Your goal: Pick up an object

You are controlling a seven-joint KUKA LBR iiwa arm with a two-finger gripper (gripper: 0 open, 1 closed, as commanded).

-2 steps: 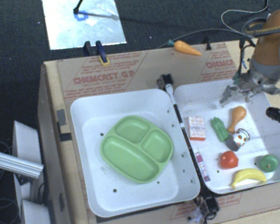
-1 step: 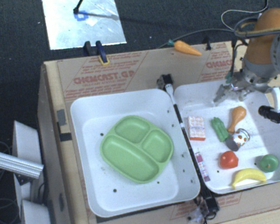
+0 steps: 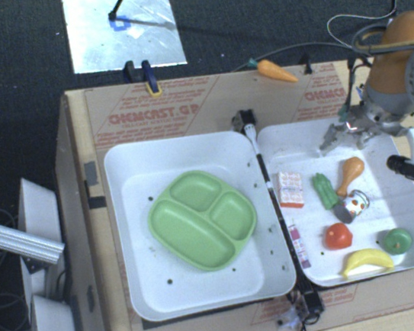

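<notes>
The bench (image 3: 182, 103) is covered with brown cardboard that has red letters on it. Two white bins sit on it side by side, and the right bin (image 3: 296, 143) is the landmark here.

The left bin (image 3: 127, 173) touches the right bin's left edge. A green plate (image 3: 202, 219) with three sections lies flat in the middle of that left bin.

The grey arm (image 3: 398, 78) with its orange band reaches in over the right bin's back right corner. Its pincer (image 3: 349, 134) hangs over the back part of the right bin. I cannot tell if the pincer is apart or squeezed together, and nothing can be seen in it.

All the small toys lie in the right bin. A yellow banana (image 3: 366, 260) lies near the front edge. A green apple (image 3: 396, 240) sits just beside it, toward the front right corner. A red tomato (image 3: 338, 236) sits in the front middle. A green pickle (image 3: 323, 190) lies in the middle. A brown drumstick (image 3: 350, 173) lies just right of the pickle. A small grey and white toy (image 3: 352, 206) lies just in front of the drumstick. A white and red packet (image 3: 290, 189) lies near the left wall.

A toy carrot (image 3: 278, 71) lies on the cardboard behind the right bin.
</notes>
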